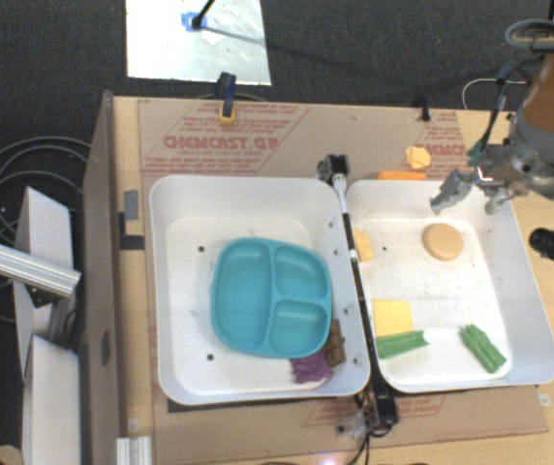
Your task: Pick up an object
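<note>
— Where are you hanging right now?

— My gripper [473, 194] is hovering over the far edge of the right bin [524, 308], with my jaws spread apart and gripping nothing.

— What is lying under you?

— A round tan biscuit [443, 241] is sitting just below my fingers, apart from them. Nearer the front, a yellow block [392, 316] is touching a green bean piece [400, 343], and another green piece [483, 347] is lying to their right.

— And the left bin [175, 260]?

— It is holding a teal divided plate [271, 296], with a purple item [309, 367] at the plate's near edge.
</note>
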Tool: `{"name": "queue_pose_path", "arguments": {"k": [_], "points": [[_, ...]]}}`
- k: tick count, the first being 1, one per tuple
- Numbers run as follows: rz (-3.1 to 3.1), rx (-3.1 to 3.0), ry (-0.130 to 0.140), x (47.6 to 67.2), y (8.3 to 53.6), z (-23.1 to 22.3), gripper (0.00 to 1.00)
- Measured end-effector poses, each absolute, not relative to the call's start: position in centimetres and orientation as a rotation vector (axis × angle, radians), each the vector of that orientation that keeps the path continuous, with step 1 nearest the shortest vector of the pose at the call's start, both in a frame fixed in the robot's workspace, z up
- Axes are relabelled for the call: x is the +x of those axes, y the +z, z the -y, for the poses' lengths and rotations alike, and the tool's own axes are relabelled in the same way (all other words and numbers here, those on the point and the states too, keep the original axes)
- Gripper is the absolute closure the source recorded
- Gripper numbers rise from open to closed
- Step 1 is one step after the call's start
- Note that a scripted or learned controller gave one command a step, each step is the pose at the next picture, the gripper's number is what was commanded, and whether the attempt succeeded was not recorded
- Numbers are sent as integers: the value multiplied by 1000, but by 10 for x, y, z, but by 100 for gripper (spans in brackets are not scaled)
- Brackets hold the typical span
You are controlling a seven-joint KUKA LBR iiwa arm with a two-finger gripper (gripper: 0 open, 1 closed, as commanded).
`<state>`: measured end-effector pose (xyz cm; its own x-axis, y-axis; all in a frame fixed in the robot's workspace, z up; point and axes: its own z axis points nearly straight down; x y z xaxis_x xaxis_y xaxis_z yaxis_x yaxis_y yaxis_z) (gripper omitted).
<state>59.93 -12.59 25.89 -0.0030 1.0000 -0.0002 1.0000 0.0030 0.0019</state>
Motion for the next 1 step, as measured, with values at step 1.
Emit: {"name": "queue_pose_path", "arguments": {"k": [1], "points": [[-2217,2224,-3,597,223,179,0]]}}
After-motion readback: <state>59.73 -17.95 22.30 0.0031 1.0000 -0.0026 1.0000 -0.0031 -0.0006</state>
